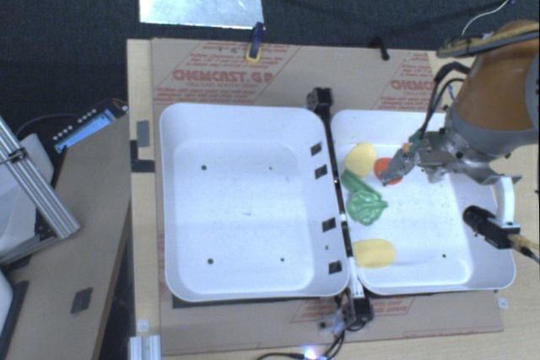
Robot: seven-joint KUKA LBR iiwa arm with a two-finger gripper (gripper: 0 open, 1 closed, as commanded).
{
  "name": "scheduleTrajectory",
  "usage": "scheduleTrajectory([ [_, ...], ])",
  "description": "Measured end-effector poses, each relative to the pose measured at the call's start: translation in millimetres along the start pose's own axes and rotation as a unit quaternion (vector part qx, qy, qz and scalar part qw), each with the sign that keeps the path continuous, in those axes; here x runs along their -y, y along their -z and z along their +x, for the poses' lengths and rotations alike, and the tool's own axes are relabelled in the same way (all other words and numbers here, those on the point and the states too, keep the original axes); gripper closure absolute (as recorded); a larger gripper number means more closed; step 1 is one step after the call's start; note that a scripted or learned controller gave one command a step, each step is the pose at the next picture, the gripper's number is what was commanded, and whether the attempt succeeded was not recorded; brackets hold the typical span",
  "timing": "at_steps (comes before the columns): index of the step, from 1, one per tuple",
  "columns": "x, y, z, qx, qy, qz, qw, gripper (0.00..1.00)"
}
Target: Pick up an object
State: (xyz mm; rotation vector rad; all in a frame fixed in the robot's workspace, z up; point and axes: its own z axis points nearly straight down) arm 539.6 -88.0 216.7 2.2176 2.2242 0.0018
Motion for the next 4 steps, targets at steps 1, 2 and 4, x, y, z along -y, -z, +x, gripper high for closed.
scheduleTrajectory([
  [1,-8.3,-137.6,-34.8,0.0,-0.002,0.003,1.0,0.0],
  [2,-87.7,-130.7,-42.9,0.001,0.001,-0.004,1.0,0.0],
  [4,-89.7,29.6,-72.7,0.003,-0.001,-0.008,1.0,1.0],
])
